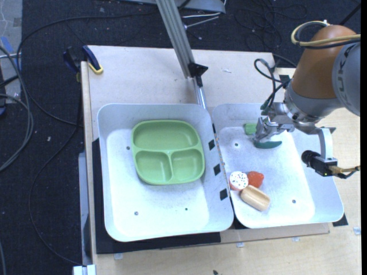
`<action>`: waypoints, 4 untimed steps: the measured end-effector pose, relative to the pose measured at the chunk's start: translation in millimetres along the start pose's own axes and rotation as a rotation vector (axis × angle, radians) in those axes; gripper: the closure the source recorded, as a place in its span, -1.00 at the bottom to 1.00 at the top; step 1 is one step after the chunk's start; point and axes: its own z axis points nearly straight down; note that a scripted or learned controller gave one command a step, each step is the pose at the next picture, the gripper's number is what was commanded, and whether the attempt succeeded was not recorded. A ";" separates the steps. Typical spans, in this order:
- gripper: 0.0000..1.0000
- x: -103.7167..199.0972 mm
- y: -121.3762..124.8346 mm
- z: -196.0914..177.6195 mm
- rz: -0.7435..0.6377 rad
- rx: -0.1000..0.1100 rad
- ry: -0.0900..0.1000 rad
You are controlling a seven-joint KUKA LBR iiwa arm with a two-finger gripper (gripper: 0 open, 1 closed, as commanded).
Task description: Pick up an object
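grey arm [335, 79] with orange band, yellow and black cables

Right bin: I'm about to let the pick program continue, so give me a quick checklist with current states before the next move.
1. Gripper over the right bin: ok.
2. Gripper placed at a target, the green objects near the bin's far wall: ok.
3. Object seen between the fingers: cannot tell.
4. Other candidates apart from the arm, the spotted white piece, red piece and tan bread roll at the bin's near left: ok.
5. Green divided plate lying flat in the left bin, out of the path: ok.
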 end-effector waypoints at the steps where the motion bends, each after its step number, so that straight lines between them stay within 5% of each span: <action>1: 1.00 -0.1 1.7 -52.4 0.000 -0.001 0.000; 4: 1.00 158.1 -26.5 -21.6 -0.005 0.009 0.002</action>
